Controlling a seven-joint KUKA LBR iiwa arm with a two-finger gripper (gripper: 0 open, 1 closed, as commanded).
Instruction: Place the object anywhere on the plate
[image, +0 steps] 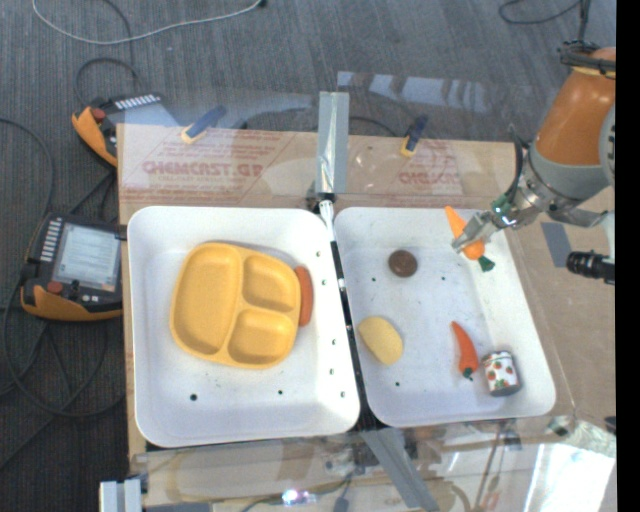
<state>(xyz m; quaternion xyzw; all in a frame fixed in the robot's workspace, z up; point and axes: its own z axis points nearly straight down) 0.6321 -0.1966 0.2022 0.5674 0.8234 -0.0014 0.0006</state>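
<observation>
While the gripper (473, 236) hangs over the far right corner of the right bin (530, 330), its fingers seem pinched on a small orange carrot (466, 236) with a green end, lifted a little above the floor. To do this step well, I think the arm must keep the grip firm and carry the carrot high across the wall between the bins to the yellow plate (235, 303) in the left bin (150, 400). It should lower over one compartment, away from the red sausage (304, 294) at the plate's right edge, before letting go
</observation>
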